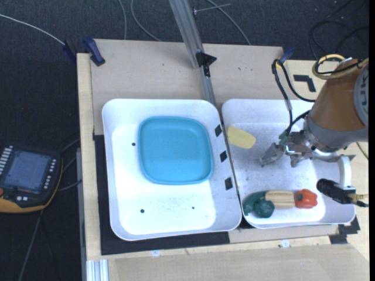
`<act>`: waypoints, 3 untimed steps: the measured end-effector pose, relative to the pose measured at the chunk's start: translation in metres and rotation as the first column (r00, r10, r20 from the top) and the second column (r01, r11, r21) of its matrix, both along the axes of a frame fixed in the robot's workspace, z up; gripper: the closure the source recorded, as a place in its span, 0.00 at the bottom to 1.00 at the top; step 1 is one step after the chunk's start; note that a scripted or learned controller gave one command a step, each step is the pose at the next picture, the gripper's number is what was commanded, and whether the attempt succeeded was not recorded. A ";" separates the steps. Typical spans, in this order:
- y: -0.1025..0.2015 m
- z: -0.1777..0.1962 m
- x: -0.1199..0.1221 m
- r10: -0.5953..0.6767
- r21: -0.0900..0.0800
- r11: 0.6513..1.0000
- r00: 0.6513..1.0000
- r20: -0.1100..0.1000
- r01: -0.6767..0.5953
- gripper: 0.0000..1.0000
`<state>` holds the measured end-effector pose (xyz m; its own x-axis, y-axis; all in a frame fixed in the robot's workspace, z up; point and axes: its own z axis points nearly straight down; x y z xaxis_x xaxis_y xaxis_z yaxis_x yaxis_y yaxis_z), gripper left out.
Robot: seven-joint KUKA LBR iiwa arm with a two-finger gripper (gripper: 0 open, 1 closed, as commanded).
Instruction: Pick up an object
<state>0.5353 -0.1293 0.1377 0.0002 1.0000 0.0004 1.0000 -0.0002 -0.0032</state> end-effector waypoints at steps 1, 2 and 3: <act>0.000 -0.044 -0.001 0.000 0.000 1.000 1.000 0.000 0.000 0.00; 0.000 -0.032 0.000 0.001 0.000 1.000 1.000 0.004 -0.001 1.00; 0.004 0.011 -0.001 0.001 -0.001 1.000 1.000 0.007 -0.001 1.00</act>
